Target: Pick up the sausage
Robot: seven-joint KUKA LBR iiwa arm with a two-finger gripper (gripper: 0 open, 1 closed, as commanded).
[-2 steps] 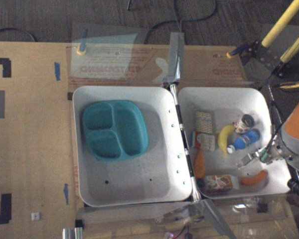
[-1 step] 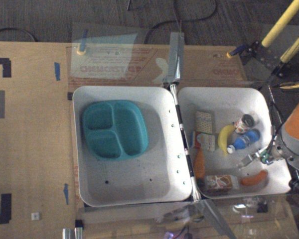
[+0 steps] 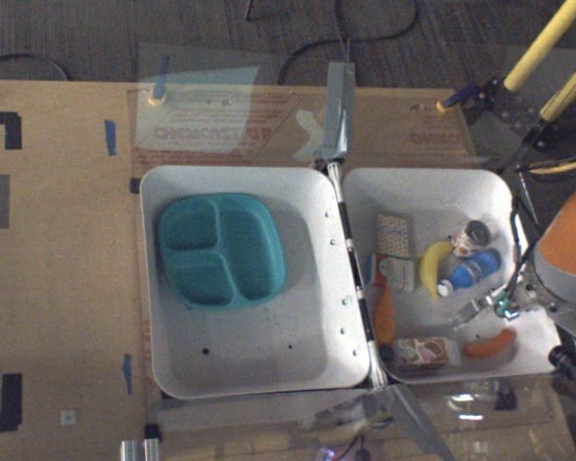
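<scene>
Presently logged, bench with two white bins side by side. Left bin [image 3: 173, 353]: one teal divided plate [image 3: 221, 248] with three compartments, lying toward the bin's upper left, nothing on it. Right bin [image 3: 432, 185]: a patterned cracker-like packet [image 3: 394, 233] near the middle; a small red-and-green carton [image 3: 394, 272] just below it; a yellow banana [image 3: 432, 267] to the carton's right; a blue bottle [image 3: 470, 272] lying on its side beside the banana; a small can [image 3: 470, 238] just above the bottle; an orange carrot [image 3: 385, 317] along the left wall; a flat red box [image 3: 424, 351] at the lower edge. Sausage [image 3: 490, 344]: reddish-orange, lying flat in the lower right corner of the right bin, right of the flat red box, apart from it. Gripper [image 3: 494, 305]: reaching in from the right, positioned just above the sausage and below the blue bottle; whether it is wide or narrow cannot be told; nothing visibly held. Arm's orange band [image 3: 568, 238] at the right edge.
</scene>
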